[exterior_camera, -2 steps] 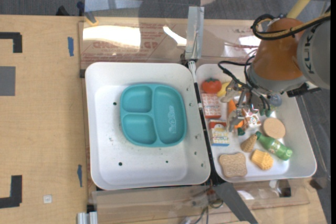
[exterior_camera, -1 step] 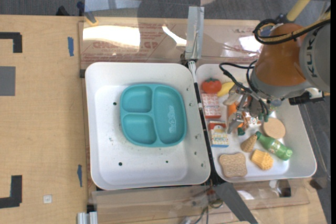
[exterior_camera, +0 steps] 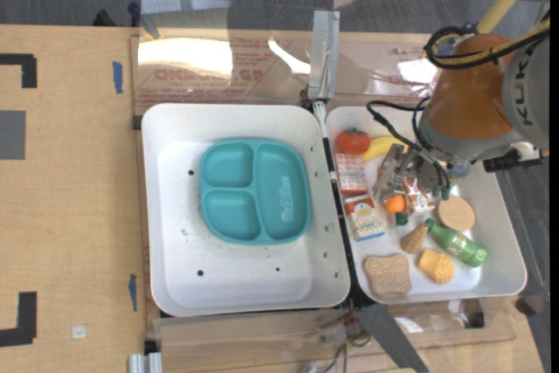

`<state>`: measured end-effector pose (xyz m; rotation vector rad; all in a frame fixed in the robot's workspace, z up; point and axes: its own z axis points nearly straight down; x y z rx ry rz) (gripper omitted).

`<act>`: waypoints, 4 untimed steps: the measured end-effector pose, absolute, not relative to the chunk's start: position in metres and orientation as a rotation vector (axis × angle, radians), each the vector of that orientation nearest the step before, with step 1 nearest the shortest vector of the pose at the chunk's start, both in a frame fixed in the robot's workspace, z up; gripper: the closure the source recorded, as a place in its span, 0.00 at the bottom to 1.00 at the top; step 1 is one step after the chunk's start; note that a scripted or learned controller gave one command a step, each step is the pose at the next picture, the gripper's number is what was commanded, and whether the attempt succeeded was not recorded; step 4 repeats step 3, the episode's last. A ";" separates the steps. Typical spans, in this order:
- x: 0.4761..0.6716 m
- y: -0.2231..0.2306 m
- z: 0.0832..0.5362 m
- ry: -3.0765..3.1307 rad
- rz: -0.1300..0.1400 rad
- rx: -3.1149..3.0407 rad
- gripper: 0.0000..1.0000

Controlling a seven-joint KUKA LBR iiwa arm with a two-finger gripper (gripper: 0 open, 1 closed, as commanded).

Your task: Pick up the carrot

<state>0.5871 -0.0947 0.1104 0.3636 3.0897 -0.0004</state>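
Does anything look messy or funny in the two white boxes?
The right bin is a jumble: tomato, banana, slice of bread, green bottle, corn and small cartons lie scattered at all angles. The left bin holds one teal divided plate, a bit askew. Nothing looks spilled or broken.
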 end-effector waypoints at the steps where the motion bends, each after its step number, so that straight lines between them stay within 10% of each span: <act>1: 0.586 -0.094 0.109 3.093 0.000 0.364 0.00; 2: 0.582 -0.098 0.099 3.084 0.005 0.455 0.00; 3: 0.584 -0.097 0.111 3.070 0.003 0.450 1.00; 4: 0.584 -0.097 0.111 3.070 0.003 0.450 1.00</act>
